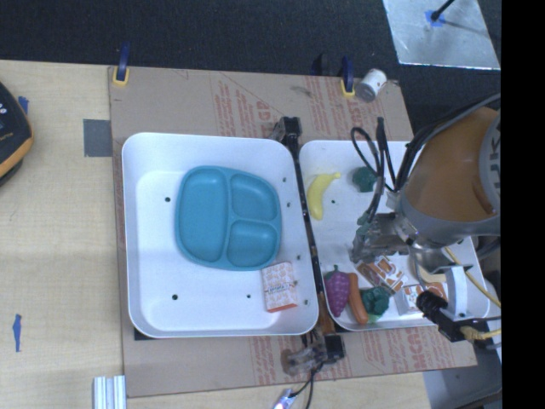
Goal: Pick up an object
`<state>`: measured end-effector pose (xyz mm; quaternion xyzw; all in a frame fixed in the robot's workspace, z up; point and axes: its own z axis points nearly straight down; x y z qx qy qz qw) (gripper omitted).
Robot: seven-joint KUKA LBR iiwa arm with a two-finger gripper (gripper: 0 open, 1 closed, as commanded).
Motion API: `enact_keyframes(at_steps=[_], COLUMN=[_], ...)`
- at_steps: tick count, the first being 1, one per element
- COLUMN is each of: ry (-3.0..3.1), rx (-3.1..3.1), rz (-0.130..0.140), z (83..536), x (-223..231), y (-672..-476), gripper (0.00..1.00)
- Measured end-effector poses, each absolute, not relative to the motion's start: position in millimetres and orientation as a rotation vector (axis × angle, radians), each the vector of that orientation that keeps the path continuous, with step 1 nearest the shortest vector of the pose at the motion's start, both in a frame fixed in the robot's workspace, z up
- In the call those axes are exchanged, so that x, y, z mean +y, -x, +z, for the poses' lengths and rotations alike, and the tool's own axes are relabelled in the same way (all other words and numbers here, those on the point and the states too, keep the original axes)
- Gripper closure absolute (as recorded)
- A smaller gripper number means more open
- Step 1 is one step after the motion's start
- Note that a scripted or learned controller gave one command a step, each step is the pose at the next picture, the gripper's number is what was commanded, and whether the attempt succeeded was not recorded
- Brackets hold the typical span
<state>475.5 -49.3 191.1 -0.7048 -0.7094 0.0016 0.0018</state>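
Observation:
My gripper [368, 247] hangs low inside the right bin [334, 156], below the orange band of the arm. Right under and beside it lie small printed snack packets [381, 273]. A purple grape bunch [338, 290], an orange carrot [357, 306] and a green toy [375, 301] lie at the bin's front left. A yellow banana [318, 192] and a dark green piece [364, 178] rest toward the back of that bin. Nothing can be made out between the fingers.
The left bin [136, 228] holds a blue divided plate [228, 216] and a small red-and-white packet [279, 285] at its front right. Black cables [372, 156] loop over the right bin's back. A clamp [289, 129] sits between the bins.

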Motion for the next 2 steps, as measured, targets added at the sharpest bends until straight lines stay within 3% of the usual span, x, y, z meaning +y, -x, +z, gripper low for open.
enact_keyframes(at_steps=[1,2], ry=[2.219,2.213], rx=[-2.223,-2.225], rz=[0.002,0.005], z=[192,192], x=[-119,-73], y=[-579.8,-560.7], gripper=[1.00,1.00])
